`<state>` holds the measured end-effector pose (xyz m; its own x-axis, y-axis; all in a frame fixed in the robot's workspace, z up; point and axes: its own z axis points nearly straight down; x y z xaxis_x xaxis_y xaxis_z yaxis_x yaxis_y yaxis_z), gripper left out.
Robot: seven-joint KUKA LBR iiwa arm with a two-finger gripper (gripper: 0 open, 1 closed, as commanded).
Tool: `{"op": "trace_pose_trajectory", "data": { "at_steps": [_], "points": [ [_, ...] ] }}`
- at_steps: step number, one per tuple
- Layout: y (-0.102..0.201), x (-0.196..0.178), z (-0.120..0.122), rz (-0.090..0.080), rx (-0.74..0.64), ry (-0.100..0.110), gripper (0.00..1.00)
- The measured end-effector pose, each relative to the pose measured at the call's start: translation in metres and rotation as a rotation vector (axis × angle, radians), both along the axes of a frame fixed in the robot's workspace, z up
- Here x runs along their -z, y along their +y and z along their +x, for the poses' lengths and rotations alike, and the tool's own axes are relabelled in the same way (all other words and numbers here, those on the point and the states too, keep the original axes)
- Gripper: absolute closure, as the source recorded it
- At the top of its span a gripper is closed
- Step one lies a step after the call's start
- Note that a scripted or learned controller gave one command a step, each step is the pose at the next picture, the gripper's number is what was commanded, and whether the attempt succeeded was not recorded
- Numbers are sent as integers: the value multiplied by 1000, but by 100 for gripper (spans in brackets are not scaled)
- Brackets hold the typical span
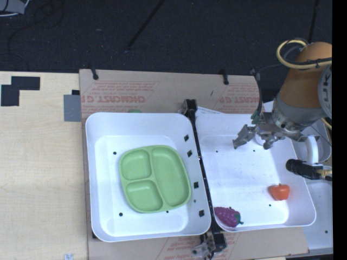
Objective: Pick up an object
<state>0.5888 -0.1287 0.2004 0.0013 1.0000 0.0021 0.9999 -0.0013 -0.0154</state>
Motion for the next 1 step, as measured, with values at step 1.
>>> {"op": "trace_pose_trajectory", "data": {
  "at_steps": [1],
  "points": [
    [0, -8, 3, -2, -2, -14, 0]
  ]
}}
